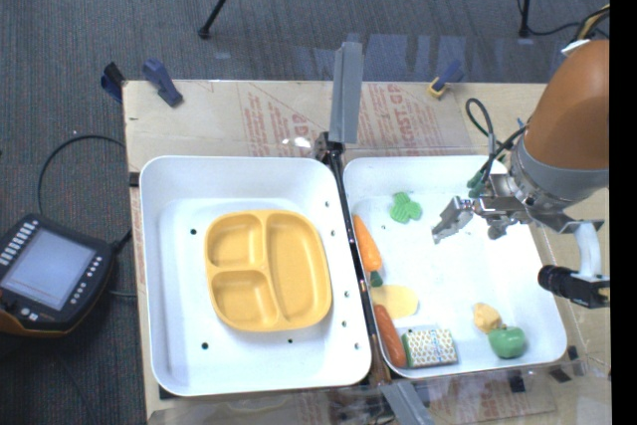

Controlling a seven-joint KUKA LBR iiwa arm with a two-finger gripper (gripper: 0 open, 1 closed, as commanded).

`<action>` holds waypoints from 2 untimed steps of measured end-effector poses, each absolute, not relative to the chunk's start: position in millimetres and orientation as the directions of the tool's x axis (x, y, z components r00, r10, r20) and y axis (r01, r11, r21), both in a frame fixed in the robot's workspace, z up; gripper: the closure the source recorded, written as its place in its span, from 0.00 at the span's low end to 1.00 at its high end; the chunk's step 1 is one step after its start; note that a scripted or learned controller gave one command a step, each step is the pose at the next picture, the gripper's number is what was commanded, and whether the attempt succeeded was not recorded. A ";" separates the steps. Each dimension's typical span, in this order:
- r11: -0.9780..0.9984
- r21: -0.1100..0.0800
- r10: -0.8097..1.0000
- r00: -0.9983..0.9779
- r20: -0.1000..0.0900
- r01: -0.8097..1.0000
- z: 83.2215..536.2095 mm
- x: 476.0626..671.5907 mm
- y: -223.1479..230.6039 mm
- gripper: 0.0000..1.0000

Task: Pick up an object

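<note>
1. Above the right bin (453, 169), the hand (450, 220) hangs over the bin's upper middle, carried by the grey arm (569, 129) with its orange band, which reaches in from the right edge of the view.
2. The two fingers of the hand stand apart, pointing toward the lower left, with bare white bin floor showing in the gap. No object sits between them.
3. A small green leafy toy (404, 207) lies just to the left of the hand, near the bin's upper left area. It is close to the fingertips but apart from them.
4. A carrot (366, 244) lies along the left wall of the right bin, further left of the hand and slightly below it.
5. A pale yellow piece (396, 300) lies below the carrot, well below and left of the hand.
6. An orange-red sausage-shaped toy (389, 334) lies at the bin's lower left, just beside a small patterned box (430, 346).
7. A small yellow lump (486, 316) and a green round fruit (508, 341) lie near the lower right corner, touching or nearly touching; which one cannot be told. Both lie well below the hand.
8. The left bin (169, 204) holds a yellow divided plate (268, 270) with three compartments, lying flat at its centre.
9. Both bins rest side by side on the table (229, 109).
10. A teach pendant (50, 274) lies on the floor to the left of the table.
</note>
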State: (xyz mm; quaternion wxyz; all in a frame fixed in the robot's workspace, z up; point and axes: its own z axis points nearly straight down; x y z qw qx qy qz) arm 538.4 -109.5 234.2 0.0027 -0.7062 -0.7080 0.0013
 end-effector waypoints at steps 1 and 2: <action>0.016 -0.019 1.000 -0.016 0.003 1.000 111.5 597.3 -90.8 0.00; -0.113 -0.004 0.994 0.113 0.001 0.994 95.2 606.2 -116.9 0.00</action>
